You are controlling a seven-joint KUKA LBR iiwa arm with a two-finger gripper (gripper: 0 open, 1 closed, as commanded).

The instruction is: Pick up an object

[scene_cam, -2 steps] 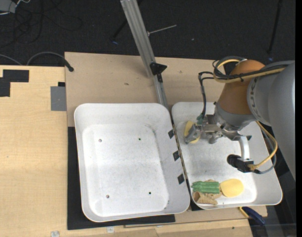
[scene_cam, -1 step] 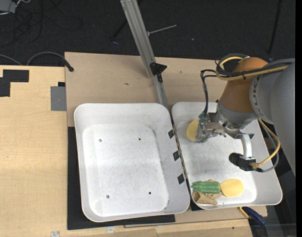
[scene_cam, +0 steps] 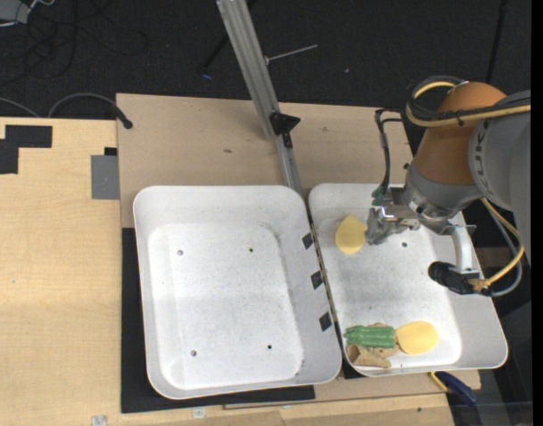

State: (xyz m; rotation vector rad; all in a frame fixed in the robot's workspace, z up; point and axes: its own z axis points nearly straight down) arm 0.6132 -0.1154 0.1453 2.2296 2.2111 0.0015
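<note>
While low over the right bin [scene_cam: 484, 340], gripper [scene_cam: 375, 230] just right of the pale yellow piece [scene_cam: 350, 235], near touching; fingers' state impossible to tell; green object [scene_cam: 371, 335], tan lump [scene_cam: 373, 356], yellow disc [scene_cam: 417, 336] clustered at the front edge

a slanted metal rail [scene_cam: 254, 69] rises behind the two white bins [scene_cam: 218, 291], which sit on a tan bench [scene_cam: 50, 264]. black cables [scene_cam: 41, 105] lie on the dark floor.
</note>
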